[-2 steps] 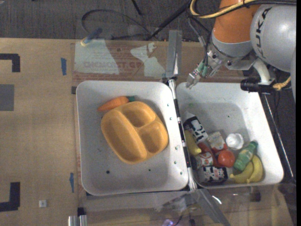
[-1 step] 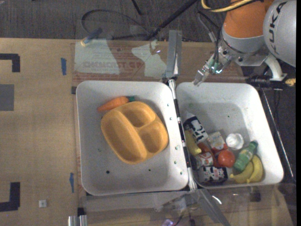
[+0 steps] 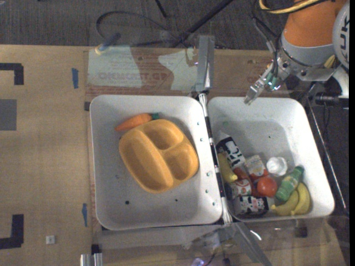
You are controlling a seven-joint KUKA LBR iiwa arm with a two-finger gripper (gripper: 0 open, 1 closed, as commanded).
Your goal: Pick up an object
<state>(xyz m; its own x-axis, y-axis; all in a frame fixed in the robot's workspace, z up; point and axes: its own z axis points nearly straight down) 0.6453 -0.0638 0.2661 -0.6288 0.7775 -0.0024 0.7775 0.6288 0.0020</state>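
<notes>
The right bin (image 3: 260, 123) is the landmark here. Along its near edge lies a crowded cluster: a small carton with a cow-like black and white print (image 3: 252, 205) sits at the near left, and a yellow banana (image 3: 298, 201) curves along the near right corner. Just beyond the banana, a green bottle (image 3: 289, 184) leans tilted, touching it. A red tomato (image 3: 267, 186) lies between the bottle and the carton, and a clear, pale round piece (image 3: 276, 165) rests just past the tomato. A small tan packet (image 3: 255, 165) lies beside that, nearer the bin's middle. Against the bin's left wall, a dark bottle with white lettering (image 3: 231, 151) lies on its side, with a yellow item (image 3: 224, 169) pressed beside it at the wall. The far half of this bin's floor is bare white.

To the left of the right bin, touching it along a shared metal divider, is the left bin (image 3: 105, 165). It holds an orange-yellow divided tray (image 3: 158, 155), tilted on the floor, and a toy carrot (image 3: 135, 121) just beyond the tray at its far left edge.

Above the far rim of the right bin, near its far right side, hangs the gripper (image 3: 256, 93), well apart from every object; whether its fingers are apart or together I cannot tell. The orange band of the arm (image 3: 316, 13) rises behind it.
</notes>
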